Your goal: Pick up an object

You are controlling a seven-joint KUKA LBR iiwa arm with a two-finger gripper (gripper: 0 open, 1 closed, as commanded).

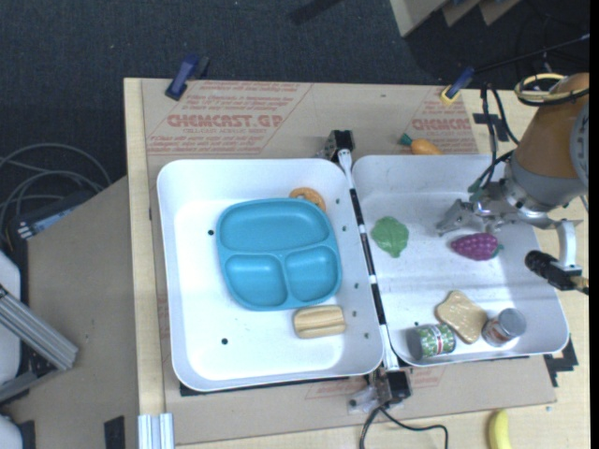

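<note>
End effector (465,215) hovering spread wide and released over the right bin (552,340), grapes (475,246) just at its five o'clock, so I'd shift that way, drop straight down and straddle the bunch before closing, clear of the green leaf (390,235) at nine o'clock.

Brown protective paper (234,110) on tabletop: red "CHEMCAST GP" print at far-left corner; repeated, partly hidden, at far-right corner.

The blue tray (278,252) hides most of the pastry (307,195) behind it.
</note>
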